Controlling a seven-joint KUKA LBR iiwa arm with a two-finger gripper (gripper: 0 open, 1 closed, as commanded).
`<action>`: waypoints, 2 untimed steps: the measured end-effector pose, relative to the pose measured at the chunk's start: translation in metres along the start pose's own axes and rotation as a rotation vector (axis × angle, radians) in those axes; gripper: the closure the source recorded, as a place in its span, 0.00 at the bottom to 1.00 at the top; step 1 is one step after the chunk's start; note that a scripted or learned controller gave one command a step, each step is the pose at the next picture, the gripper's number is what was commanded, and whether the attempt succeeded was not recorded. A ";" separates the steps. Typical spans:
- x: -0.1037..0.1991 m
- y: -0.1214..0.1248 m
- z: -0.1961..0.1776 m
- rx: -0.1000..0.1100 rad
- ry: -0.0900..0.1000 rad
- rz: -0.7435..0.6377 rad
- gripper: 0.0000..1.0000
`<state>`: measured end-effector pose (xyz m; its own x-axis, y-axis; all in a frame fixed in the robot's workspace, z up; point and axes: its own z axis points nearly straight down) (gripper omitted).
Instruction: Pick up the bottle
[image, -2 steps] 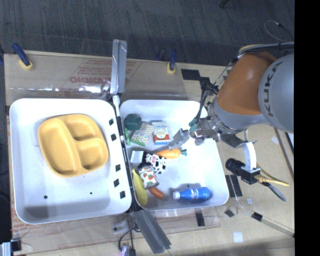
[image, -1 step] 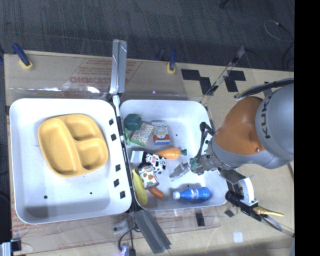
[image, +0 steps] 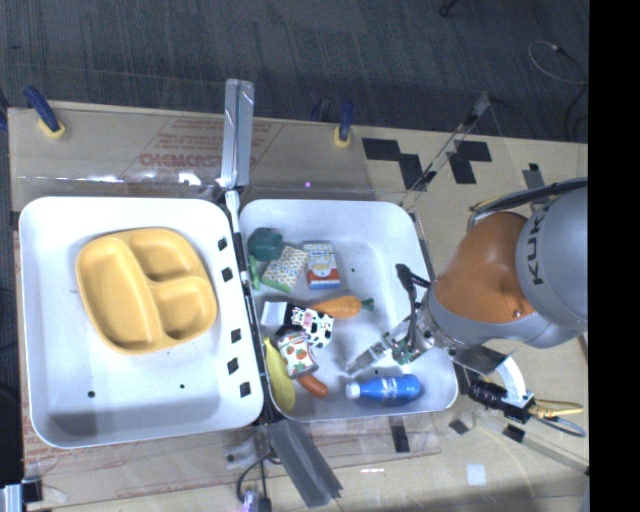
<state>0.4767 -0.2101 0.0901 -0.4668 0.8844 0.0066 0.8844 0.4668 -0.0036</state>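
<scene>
Bottle lies on its side in the right bin, just below the gripper; gripper hovers over it, fingers slightly apart, nothing between them, carrot just up-left

Pincer fingers too small, blurred

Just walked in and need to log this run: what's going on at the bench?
A grey KUKA arm with an orange band reaches into the right white bin, its gripper poised just above the blue plastic bottle with a white cap lying near the front wall. The bottle is not gripped. A yellow divided plate sits in the left white bin.
</scene>
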 end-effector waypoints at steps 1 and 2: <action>0.000 0.000 -0.008 0.002 0.004 -0.007 1.00; 0.017 0.009 0.000 0.000 0.000 -0.109 1.00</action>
<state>0.4764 -0.1913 0.0900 -0.5605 0.8281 0.0068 0.8281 0.5605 -0.0032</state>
